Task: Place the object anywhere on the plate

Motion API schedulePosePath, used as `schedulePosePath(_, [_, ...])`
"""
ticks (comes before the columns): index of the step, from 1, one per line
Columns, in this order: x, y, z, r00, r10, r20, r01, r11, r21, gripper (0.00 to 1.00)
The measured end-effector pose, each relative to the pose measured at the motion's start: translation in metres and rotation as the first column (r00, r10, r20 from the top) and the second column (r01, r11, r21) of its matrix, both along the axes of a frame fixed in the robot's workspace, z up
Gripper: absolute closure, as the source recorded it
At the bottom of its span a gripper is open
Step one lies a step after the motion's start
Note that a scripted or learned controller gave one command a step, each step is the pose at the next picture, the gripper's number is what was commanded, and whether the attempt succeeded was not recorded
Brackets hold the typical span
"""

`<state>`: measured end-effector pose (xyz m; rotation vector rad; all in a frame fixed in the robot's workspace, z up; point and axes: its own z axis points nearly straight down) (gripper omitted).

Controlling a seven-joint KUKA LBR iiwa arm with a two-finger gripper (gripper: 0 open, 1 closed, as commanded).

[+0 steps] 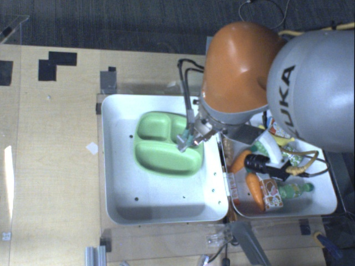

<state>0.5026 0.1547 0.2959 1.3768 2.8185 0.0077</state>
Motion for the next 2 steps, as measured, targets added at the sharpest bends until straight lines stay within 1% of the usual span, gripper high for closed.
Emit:
schedulePosePath(1, [-0.012, 0.051, -0.043, 0.998, 0.067, -0.003, -0.067, 0.998, 0.0, 1.0])
schedulePosePath(2, [-0.015, 0.054, -0.063, 0.992, 0.127, -0.003, -0.127, 0.992, -0.001, 1.0])
